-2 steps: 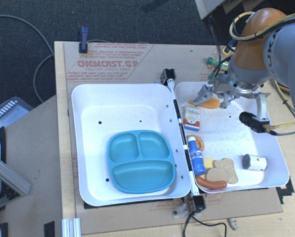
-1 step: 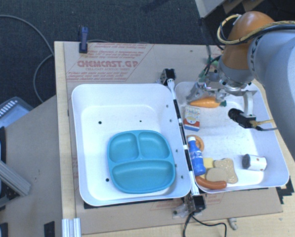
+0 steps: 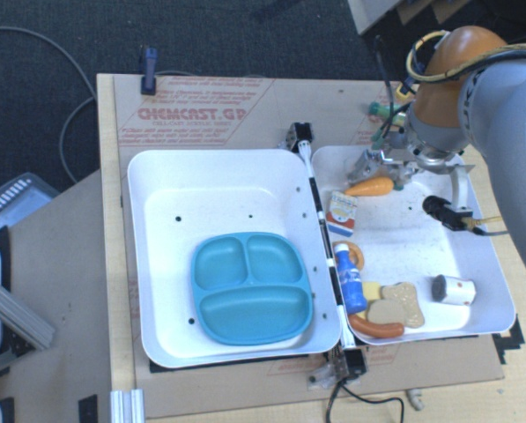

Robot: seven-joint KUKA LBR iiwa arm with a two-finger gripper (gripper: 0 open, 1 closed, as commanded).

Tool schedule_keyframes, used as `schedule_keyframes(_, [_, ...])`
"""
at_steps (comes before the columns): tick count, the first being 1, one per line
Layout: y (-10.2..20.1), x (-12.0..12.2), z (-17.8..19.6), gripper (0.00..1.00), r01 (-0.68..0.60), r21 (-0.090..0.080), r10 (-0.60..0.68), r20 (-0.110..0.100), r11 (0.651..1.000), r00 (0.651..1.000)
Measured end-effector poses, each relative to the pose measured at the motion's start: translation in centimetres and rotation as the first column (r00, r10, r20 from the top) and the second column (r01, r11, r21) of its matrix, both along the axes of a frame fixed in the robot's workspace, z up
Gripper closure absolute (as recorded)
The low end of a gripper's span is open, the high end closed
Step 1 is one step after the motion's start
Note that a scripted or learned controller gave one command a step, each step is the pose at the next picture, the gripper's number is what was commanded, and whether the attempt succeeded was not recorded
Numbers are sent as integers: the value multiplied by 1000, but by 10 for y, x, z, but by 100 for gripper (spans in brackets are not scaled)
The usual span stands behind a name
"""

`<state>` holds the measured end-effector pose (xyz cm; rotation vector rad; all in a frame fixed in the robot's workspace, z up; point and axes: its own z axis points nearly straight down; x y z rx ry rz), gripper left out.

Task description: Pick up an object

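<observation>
Your gripper (image 3: 384,167) sits low at the right bin's (image 3: 487,271) far wall, right over the orange carrot (image 3: 370,186) — whether it grips I cannot tell. The carrot lies near the wall — it may roll away.

Blue divided plate (image 3: 252,286), orange carrot (image 3: 371,186), perhaps tan bread (image 3: 397,304).

We see 1 arm (image 3: 500,104) with a smooth grey shell and a rounded orange band (image 3: 452,69). Yellow and black cables (image 3: 421,55) loop beside the band, with green connectors (image 3: 384,110) lower down, above a metallic wrist (image 3: 421,152).
</observation>
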<state>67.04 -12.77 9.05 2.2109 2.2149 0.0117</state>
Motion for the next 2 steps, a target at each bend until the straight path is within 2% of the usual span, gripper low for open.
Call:
schedule_keyframes(1, [-1, 1, 12, 100, -1, -5, 1, 6, 1000, 1000])
schedule_keyframes(2, [-1, 1, 12, 0, -1, -5, 1, 6, 1000, 1000])
